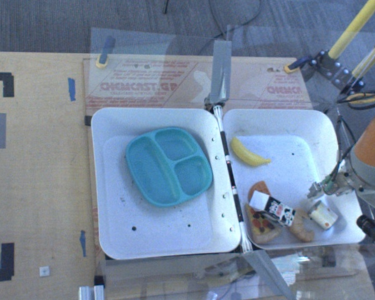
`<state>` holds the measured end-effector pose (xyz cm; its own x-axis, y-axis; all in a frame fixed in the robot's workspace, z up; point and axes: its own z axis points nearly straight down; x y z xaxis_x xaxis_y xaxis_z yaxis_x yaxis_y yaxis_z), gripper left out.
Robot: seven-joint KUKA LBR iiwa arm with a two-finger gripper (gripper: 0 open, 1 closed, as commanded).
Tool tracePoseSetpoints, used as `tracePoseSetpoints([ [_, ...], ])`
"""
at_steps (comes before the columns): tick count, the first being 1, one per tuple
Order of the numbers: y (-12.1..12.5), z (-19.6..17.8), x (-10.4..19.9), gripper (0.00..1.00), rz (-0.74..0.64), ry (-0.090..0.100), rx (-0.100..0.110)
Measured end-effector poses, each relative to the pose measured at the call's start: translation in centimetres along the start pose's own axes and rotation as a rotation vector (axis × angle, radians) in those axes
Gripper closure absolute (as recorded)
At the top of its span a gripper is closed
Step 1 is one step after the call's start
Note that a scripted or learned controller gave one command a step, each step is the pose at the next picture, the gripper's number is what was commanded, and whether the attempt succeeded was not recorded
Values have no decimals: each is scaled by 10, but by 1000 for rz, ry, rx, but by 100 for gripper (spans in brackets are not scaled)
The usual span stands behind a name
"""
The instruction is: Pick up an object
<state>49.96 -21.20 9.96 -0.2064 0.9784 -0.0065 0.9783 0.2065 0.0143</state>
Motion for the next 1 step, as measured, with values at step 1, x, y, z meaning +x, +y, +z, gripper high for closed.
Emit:
tracePoseSetpoints([
  [1, -19, -140, -9, 100, -417, 5, 9],
])
